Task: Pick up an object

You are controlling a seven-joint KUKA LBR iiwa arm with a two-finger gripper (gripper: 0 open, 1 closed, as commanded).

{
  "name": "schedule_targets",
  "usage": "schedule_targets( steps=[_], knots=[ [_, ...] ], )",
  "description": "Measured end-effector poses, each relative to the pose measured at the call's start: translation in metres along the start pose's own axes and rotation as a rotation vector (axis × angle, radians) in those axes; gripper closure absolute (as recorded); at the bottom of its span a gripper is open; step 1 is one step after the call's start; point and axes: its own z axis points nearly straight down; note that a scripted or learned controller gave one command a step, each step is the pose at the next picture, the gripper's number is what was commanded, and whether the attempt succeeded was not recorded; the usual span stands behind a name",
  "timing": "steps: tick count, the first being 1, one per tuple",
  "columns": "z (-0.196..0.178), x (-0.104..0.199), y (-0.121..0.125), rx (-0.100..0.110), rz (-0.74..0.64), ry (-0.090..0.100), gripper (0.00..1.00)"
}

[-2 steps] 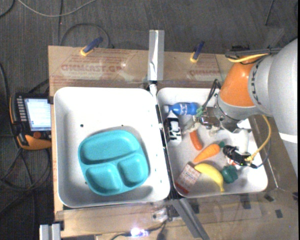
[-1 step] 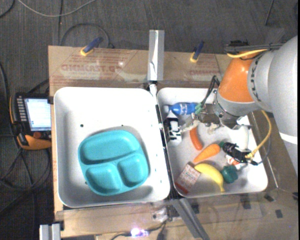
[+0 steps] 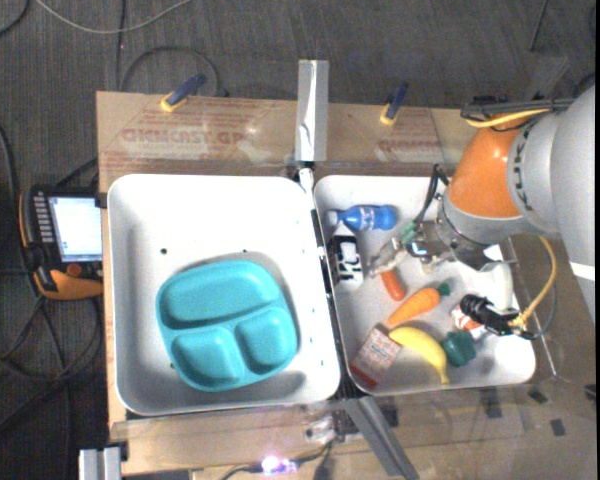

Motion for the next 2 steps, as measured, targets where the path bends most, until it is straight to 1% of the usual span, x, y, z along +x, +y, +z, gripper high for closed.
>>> schedule_targets(
  steps=[1,2],
  knots=[
    [-0.010,0.000,0.003,-0.006,0.000,0.001,1.00],
    [-0.079,-0.016,-0.004,0.013,-0.034,-0.001,1.00]
  ],
)
